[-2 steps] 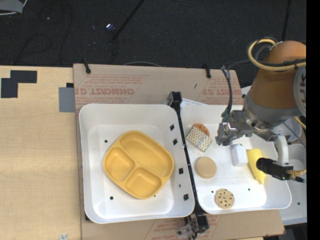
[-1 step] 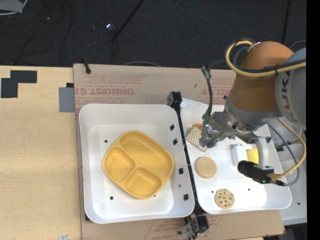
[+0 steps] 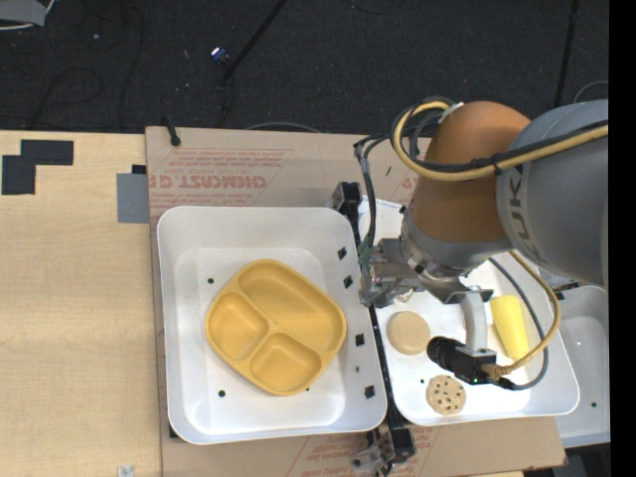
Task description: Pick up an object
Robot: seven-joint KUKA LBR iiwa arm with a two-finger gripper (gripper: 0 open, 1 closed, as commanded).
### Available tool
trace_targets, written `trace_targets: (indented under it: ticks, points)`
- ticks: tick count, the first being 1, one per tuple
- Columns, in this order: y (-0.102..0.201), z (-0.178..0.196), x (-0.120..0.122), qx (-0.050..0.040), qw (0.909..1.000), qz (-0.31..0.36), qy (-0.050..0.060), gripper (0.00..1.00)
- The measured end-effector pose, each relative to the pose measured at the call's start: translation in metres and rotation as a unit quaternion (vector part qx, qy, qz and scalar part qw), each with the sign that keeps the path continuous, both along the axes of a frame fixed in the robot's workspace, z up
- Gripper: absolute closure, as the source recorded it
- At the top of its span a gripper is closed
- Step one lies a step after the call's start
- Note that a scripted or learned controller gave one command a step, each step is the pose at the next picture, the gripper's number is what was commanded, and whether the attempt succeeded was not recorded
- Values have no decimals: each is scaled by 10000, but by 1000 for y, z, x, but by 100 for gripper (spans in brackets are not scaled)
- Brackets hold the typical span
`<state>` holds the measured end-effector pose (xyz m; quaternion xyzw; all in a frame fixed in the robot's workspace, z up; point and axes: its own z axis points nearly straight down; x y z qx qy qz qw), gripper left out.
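Pale wooden bench (image 3: pixel 70 316) and a sheet of printed cardboard (image 3: pixel 248 172) lie beneath two white bins. At the left wall of the right bin (image 3: pixel 537 391), the gripper (image 3: pixel 381 288) hangs low under the bulky arm (image 3: pixel 467 187). Whether it is wide or narrow cannot be told, and nothing is seen held in it. Just beside it to the right lies a tan round disc (image 3: pixel 407 332). Nearer the front rim is a speckled cookie (image 3: pixel 446 395), and a yellow block (image 3: pixel 509 326) sits farther right. A yellow divided plate (image 3: pixel 276 326) rests alone in the left bin (image 3: pixel 189 256).
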<state>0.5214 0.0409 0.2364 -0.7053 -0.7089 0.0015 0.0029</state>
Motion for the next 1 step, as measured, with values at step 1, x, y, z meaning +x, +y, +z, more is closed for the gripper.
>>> trace_targets:
  ticks: [1]
  points:
    - [53,5,-10,-1,10000,5,-12,100]
